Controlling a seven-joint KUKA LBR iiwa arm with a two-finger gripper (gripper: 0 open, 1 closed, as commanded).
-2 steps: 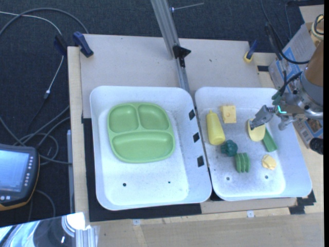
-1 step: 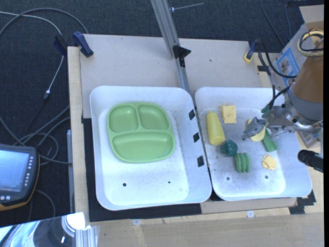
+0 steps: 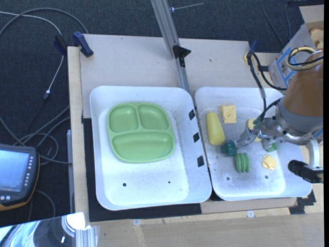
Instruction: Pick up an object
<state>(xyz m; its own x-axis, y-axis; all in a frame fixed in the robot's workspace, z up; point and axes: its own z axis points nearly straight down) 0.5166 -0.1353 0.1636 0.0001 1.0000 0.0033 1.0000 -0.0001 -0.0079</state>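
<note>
Hand low in right bin, fingers' spread unreadable; dark green piece just beside tips. Judgement: centre over piece, avoid yellow cylinder and ridged green toy, close fully before lifting.

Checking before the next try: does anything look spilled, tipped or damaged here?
Nothing stands out. The green divided plate lies flat in the left bin; small toy foods lie loose in the right bin, and the gripper hangs low among them.
</note>
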